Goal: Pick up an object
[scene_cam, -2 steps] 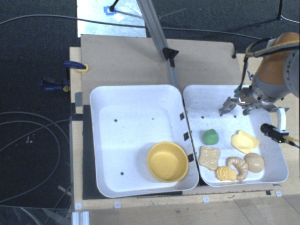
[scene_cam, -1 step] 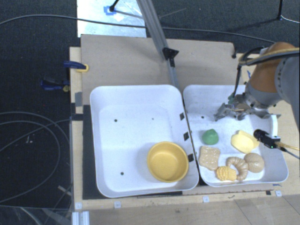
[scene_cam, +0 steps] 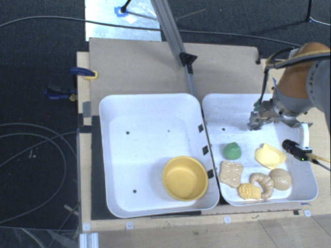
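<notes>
Hovering over bare floor in the right bin (scene_cam: 310,190), the gripper (scene_cam: 257,121) sits apart from the green object (scene_cam: 232,150), presumably mid-approach; jaw state I cannot tell.

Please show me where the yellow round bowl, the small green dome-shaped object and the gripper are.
Yellow round bowl (scene_cam: 185,177): camera view, inner bottom.
Small green dome-shaped object (scene_cam: 232,150): camera view, top.
Gripper (scene_cam: 255,124): camera view, its tip.

We see grey arm (scene_cam: 316,89), orange band above wrist (rounded), black cables looping over it, dark metal gripper (scene_cam: 257,119) below.
</notes>
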Robot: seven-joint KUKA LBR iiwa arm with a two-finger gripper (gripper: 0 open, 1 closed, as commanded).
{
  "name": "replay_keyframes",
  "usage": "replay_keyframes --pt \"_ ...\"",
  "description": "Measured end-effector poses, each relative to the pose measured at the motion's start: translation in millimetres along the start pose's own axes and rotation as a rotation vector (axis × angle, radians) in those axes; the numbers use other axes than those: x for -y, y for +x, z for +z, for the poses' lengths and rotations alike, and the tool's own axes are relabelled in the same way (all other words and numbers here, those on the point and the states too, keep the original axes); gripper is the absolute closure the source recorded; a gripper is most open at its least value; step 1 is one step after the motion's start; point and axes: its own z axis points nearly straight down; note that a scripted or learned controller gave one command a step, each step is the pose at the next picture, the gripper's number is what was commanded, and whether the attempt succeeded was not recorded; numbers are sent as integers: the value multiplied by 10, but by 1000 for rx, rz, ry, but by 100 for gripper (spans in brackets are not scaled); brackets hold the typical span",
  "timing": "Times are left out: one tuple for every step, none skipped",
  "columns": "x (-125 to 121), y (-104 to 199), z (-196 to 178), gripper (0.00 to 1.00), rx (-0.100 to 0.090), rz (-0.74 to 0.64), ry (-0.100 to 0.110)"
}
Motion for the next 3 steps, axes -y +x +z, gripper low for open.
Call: replay_keyframes --pt "57 -16 -613 100 0 5 -2" --pt "15 -44 -1267 100 1 0 -4" --pt "56 -51 -1732 100 0 -1 -2"
